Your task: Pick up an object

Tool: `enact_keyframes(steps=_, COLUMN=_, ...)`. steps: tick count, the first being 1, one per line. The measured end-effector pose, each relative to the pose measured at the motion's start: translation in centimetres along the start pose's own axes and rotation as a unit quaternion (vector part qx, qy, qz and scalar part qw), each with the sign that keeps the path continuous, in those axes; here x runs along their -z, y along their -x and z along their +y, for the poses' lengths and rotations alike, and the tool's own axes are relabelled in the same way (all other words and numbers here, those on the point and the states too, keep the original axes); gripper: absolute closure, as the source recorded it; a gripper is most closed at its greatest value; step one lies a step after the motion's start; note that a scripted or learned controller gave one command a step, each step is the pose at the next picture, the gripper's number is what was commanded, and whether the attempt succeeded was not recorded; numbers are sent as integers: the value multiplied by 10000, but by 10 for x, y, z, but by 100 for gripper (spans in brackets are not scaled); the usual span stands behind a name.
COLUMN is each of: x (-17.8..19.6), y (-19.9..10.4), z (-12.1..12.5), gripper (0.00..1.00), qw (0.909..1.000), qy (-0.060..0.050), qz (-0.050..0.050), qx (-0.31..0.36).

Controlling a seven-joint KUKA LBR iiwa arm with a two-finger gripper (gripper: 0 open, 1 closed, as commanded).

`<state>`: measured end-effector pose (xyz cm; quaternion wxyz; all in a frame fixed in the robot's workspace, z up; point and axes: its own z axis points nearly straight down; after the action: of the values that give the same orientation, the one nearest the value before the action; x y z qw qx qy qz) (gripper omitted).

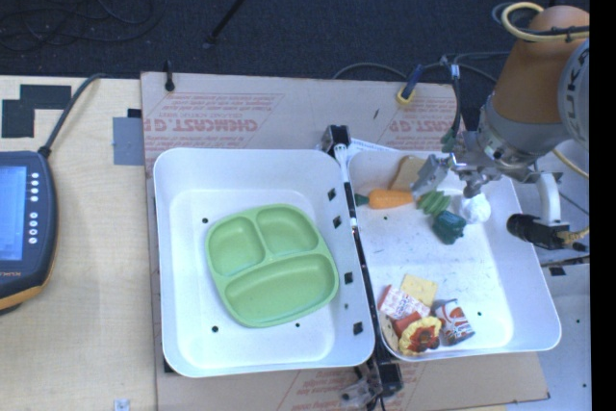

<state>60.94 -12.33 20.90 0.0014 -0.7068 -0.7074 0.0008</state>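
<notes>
While reaching from the right, arm (539, 82) hangs over right bin (520, 303).

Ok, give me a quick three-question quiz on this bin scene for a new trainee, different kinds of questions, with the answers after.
1. True or false: the green tray lies in the left bin.
2. Which thing lies nearest the gripper? A) the green object B) the green tray C) the snack packets
3. Fill in: the carrot lies in the ___ bin, close to the divider.

Key: 1 true. 2 A: the green object sits just below the gripper, in the upper part of the right bin. 3 right.
</notes>
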Motion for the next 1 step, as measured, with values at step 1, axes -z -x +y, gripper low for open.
enact_keyframes(steps=1, x=-126, y=57, z=-2, gripper=0, qw=10000, qy=5, qz=2, qx=-23)
